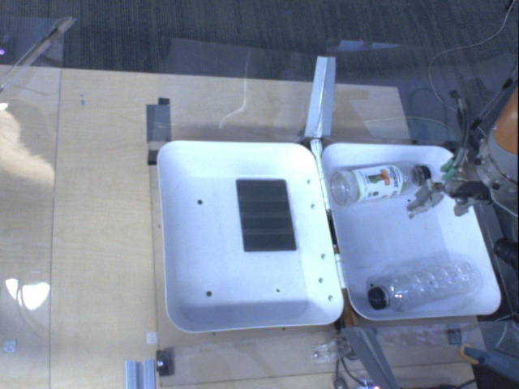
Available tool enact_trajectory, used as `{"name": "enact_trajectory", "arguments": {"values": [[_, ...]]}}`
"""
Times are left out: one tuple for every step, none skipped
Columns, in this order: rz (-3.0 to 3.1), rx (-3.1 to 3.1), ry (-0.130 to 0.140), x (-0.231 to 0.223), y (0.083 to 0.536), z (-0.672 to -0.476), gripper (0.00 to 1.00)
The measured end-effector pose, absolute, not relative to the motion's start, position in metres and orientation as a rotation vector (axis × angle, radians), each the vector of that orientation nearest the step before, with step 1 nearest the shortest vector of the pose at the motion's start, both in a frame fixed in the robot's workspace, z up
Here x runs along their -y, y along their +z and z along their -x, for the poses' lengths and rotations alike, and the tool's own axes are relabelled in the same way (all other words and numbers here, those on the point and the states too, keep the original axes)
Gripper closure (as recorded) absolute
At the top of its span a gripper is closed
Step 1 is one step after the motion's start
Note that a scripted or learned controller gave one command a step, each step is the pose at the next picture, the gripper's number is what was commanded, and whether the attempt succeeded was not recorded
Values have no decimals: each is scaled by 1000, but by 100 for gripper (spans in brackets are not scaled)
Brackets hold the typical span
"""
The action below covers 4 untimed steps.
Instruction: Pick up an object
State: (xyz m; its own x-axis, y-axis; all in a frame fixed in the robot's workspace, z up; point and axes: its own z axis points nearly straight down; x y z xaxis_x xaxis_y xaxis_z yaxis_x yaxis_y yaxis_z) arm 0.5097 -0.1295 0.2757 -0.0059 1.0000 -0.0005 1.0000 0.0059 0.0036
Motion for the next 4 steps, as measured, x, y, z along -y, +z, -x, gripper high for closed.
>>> {"name": "enact_trajectory", "arguments": {"values": [[-2151, -2286, 3, 101, 227, -560, 0], [-2168, -2275, -1, 122, 102, -614, 0], [-1964, -2599, -80, 149, 85, -644, 0], [-1992, -2591, -69, 153, 82, -645, 0]]}}
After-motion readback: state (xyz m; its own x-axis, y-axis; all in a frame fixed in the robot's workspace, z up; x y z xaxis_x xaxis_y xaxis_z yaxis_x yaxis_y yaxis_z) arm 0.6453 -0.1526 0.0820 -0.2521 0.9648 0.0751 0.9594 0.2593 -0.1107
